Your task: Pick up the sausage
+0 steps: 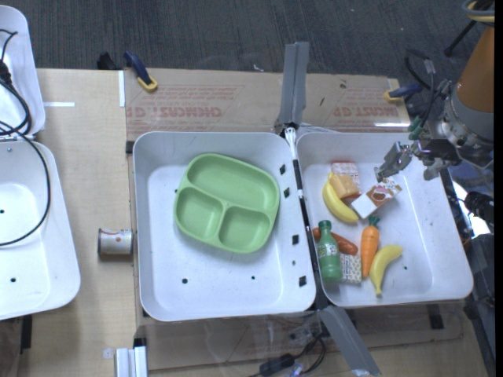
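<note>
Jaws [391, 166] hang tilted over right bin [440, 289], nr sausage [343, 244].

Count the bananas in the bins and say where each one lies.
2, both in the right bin. One banana lies near the bin's upper left, beside the small boxes. The other banana lies lower down, right of the carrot. The clutter might hide more.

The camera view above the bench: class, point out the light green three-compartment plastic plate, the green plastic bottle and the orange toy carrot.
Light green three-compartment plastic plate [206, 181]: camera view, floor of its large upper compartment.
Green plastic bottle [329, 256]: camera view, middle of its body.
Orange toy carrot [368, 247]: camera view, its orange body.
</note>
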`<act>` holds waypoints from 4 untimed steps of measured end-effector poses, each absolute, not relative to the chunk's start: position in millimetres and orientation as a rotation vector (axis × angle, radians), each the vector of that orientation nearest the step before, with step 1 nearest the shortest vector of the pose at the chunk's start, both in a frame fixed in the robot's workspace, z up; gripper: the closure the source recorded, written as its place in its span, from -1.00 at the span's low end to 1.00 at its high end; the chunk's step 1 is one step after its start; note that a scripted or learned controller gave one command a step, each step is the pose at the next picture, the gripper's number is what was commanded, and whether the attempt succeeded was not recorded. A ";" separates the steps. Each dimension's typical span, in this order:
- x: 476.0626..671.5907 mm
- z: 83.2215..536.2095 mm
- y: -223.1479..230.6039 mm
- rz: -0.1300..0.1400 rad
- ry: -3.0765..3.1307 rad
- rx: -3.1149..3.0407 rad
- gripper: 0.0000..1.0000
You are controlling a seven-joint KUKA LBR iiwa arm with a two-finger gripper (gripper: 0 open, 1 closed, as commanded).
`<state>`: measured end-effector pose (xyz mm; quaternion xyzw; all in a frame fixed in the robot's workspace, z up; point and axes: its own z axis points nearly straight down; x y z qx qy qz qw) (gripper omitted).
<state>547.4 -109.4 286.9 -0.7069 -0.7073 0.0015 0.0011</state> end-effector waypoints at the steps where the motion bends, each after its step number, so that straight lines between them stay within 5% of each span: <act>1: 563.1 142.2 -108.6 0.005 -2.136 -2.300 -1.00; 2: 563.5 151.4 -109.9 0.005 -2.132 -2.305 1.00; 3: 563.4 151.4 -109.8 0.005 -2.133 -2.305 -1.00; 4: 553.5 90.5 -100.1 0.005 -1.879 -2.513 -1.00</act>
